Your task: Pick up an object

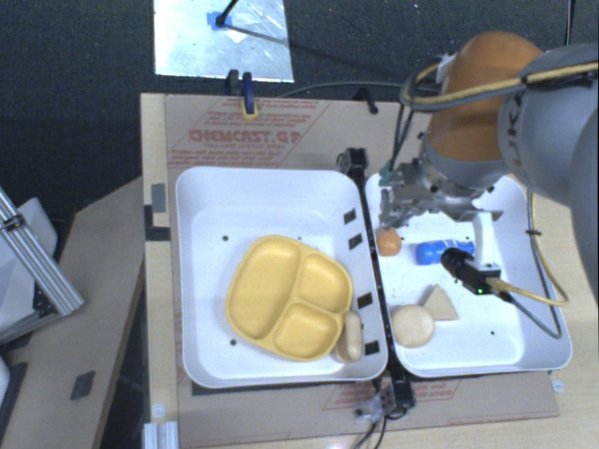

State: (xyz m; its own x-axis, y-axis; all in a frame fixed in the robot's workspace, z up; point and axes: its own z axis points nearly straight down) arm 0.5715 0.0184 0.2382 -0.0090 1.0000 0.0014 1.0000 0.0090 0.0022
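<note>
In the right bin (pixel 533 344) my gripper (pixel 395 211) hangs low near the left wall, just above a small orange ball (pixel 388 243). Nothing shows between it and the ball. A blue block (pixel 430 251) lies just right of the ball. Nearer the front lie a round cream piece (pixel 412 326) and a tan wedge (pixel 441 302), touching each other. The arm's grey and orange wrist hides the back of this bin.
The left bin (pixel 206 251) holds a yellow divided plate (pixel 285 296) with a beige oblong piece (pixel 351 336) against its front right corner. A black-clipped divider wall (pixel 368 269) separates the two bins.
</note>
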